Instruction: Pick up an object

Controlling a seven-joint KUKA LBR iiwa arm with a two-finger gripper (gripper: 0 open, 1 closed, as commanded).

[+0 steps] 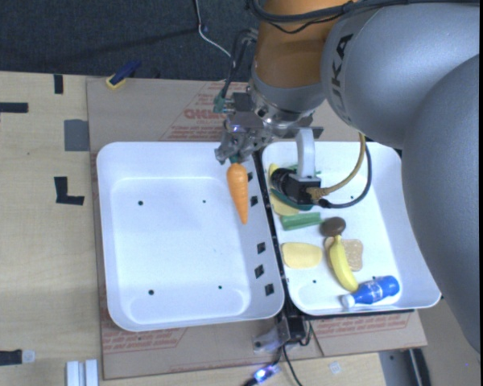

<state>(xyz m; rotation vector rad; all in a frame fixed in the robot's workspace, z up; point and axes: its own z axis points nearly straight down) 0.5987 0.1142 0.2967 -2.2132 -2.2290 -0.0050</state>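
Observation:
An orange carrot [239,191] hangs point-down over the right side of the left bin [161,248], close to the wall between the two bins. My gripper [235,155] is directly above it, shut on the carrot's top end. The carrot tilts slightly, with its tip toward the front. The grey arm with its orange band comes in from the upper right and covers the back of the right bin [386,207].
The right bin holds a banana [340,264], a pale yellow piece [301,254], a blue bottle [374,289], a small brown object [332,226], a tan block [353,252] and a green piece [299,221]. Both bins rest on a cardboard sheet [145,111].

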